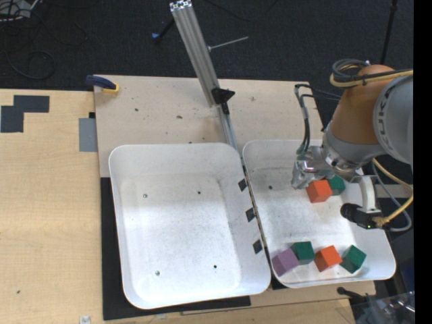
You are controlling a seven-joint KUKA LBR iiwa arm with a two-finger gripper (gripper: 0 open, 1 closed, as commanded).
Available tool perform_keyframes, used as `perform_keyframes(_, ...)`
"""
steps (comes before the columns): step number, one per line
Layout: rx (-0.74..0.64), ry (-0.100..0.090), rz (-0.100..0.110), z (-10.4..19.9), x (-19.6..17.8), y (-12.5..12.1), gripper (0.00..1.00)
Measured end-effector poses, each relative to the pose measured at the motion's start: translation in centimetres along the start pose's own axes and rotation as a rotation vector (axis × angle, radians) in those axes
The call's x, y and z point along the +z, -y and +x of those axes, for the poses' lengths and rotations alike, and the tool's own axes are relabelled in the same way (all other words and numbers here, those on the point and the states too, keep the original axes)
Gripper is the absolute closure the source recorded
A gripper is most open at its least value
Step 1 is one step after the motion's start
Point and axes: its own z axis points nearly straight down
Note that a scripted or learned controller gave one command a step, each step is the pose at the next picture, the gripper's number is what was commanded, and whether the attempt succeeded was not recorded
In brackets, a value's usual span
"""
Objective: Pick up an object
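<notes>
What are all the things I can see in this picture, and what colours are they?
Bins: two, white, side by side on the bench.
Orange blocks: two, one beside the gripper in the right bin, one in the row at that bin's near edge.
Green blocks: three, two in the near row, one behind the upper orange block.
Purple block: one, left end of the near row.
Metal bar: one, silver, slanting up from between the bins.
Clamp: one, blue and yellow, bench's far left corner.
Gripper: one, silver, over the right bin.
Arm: one, grey with an orange band.
</notes>
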Motion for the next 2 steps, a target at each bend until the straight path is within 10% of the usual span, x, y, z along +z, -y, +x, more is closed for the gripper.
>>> perform_keyframes(2, 0.0, 0.002, -0.003, -1.2, -10.3, 0.3, 1.0)
